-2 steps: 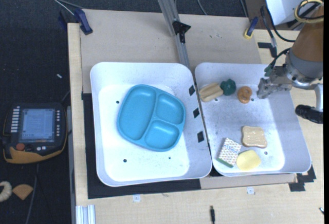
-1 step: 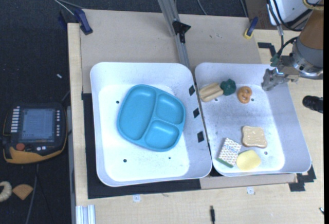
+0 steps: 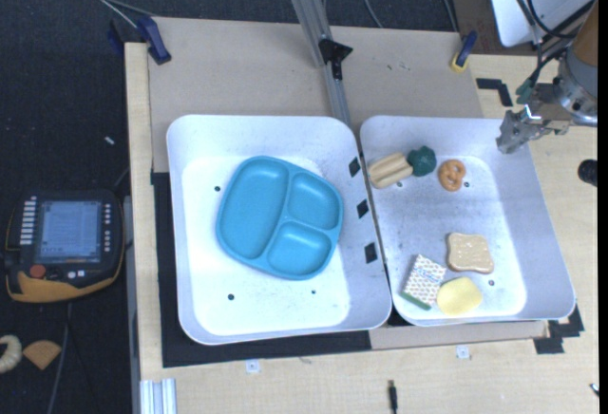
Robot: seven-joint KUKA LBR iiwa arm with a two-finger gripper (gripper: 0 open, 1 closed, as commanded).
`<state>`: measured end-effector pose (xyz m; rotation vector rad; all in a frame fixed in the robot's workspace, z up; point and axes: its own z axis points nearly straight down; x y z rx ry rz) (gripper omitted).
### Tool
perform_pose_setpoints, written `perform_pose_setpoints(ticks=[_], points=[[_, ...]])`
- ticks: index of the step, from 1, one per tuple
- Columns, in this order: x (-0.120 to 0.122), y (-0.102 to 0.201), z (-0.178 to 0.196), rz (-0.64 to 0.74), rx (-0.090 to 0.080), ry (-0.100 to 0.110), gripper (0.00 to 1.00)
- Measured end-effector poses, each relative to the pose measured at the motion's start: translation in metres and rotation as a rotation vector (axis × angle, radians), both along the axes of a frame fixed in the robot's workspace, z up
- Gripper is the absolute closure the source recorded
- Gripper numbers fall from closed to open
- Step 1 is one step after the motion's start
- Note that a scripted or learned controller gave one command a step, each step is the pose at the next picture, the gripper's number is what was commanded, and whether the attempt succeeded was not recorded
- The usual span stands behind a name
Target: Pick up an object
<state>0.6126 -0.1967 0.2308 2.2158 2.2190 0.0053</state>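
In the right bin [image 3: 532,203] lie several small objects: a tan cylinder with a dark green end [image 3: 399,166], an orange pretzel-like piece [image 3: 451,175], a toast slice [image 3: 469,253], a yellow lemon-like lump [image 3: 459,296] and a checked sponge-like block [image 3: 424,281]. A blue divided plate [image 3: 279,215] fills the left bin [image 3: 190,213]. My gripper [image 3: 513,132] hangs over the right bin's far right corner, apart from all the objects, with nothing seen in it.
A grey metal post [image 3: 309,4] slants down to the gap between the bins. Blue clamps [image 3: 152,40] sit at the bench's back corners. A teach pendant [image 3: 65,241] lies on the floor at the left. Cables loop behind the bench.
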Motion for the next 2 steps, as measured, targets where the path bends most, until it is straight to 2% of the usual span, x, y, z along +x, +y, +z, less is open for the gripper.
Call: perform_pose_setpoints(ticks=[2], points=[[-0.029,0.102,-0.019,0.003,0.004,0.01,1.0]])
